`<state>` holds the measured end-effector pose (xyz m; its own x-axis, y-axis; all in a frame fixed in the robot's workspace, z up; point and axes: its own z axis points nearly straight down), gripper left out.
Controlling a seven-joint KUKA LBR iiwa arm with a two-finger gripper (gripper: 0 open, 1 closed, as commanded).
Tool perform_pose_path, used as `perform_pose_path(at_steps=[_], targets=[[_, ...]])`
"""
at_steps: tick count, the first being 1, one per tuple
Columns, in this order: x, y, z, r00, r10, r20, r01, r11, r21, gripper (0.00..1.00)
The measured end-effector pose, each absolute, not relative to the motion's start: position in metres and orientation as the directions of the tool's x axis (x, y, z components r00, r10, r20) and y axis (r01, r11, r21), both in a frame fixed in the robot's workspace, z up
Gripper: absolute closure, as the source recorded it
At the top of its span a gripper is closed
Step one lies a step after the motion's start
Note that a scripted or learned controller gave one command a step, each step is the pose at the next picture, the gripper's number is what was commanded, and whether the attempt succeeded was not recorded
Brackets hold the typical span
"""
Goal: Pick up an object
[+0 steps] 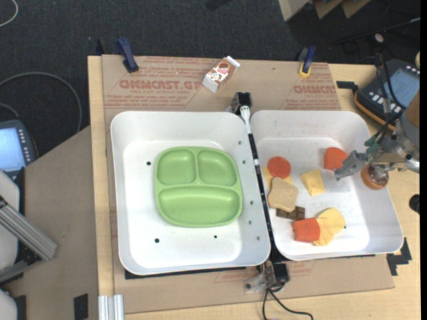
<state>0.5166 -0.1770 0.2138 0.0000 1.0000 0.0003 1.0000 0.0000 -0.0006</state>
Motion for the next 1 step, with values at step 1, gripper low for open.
perform_pose_path(at_steps=[1], targets=[[0.5679, -0.2191, 0.1458, -0.003, 1.0, 0.015, 1.0, 0.003, -0.005, 0.0]])
